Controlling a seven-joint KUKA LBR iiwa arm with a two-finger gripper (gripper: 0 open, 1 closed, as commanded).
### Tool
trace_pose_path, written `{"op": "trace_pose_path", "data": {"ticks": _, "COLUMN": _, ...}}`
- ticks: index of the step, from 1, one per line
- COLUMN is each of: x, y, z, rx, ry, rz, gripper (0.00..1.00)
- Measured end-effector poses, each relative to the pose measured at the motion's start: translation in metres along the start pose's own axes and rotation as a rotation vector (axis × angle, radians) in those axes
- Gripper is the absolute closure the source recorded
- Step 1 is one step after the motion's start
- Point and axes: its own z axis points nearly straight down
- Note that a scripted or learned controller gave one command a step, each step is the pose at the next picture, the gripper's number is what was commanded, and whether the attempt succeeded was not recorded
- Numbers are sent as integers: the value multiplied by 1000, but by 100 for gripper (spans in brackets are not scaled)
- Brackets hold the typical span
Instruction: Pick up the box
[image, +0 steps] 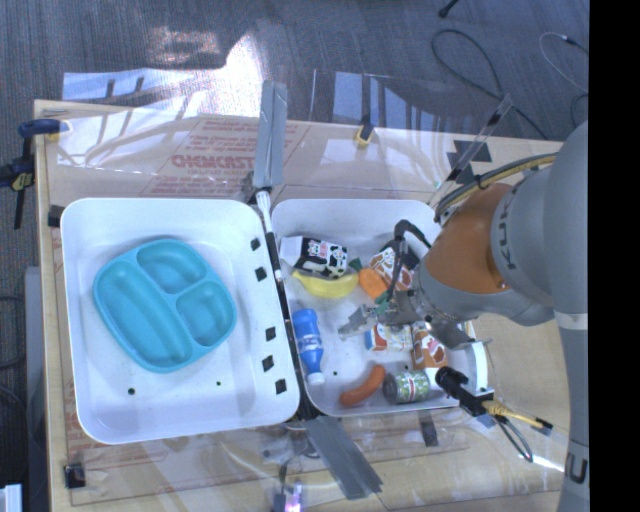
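Note:
A small black-and-white cow-patterned box (325, 257) lies at the back left of the right bin (330, 215), next to a yellow banana (328, 286). An orange-and-white carton (388, 339) lies mid-bin, and a second one (428, 351) sits to its right. My gripper (368, 320) hangs low over the middle of the right bin, just left of and above the first carton. It stands below and to the right of the cow-patterned box, apart from it. The arm's orange band (462, 252) hides the bin's right side.
In the right bin there are also a blue bottle (307, 343), a brown sausage (362, 385), a green can (405, 386) and an orange carrot-like piece (372, 282). The left bin (90, 405) holds a light-blue divided plate (165, 302).

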Motion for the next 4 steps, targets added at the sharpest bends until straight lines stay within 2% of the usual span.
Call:
{"op": "trace_pose_path", "data": {"ticks": 1, "x": -9, "y": -9, "z": 8, "rx": -7, "ry": 5, "rz": 49, "gripper": 0}}
{"op": "trace_pose_path", "data": {"ticks": 2, "x": -7, "y": -23, "z": 8, "rx": -9, "ry": 1, "rz": 113, "gripper": 0}}
{"op": "trace_pose_path", "data": {"ticks": 3, "x": -10, "y": -21, "z": 9, "rx": -5, "ry": 5, "rz": 164, "gripper": 0}}
{"op": "trace_pose_path", "data": {"ticks": 4, "x": -13, "y": -21, "z": 0, "rx": -4, "ry": 1, "rz": 163, "gripper": 100}}
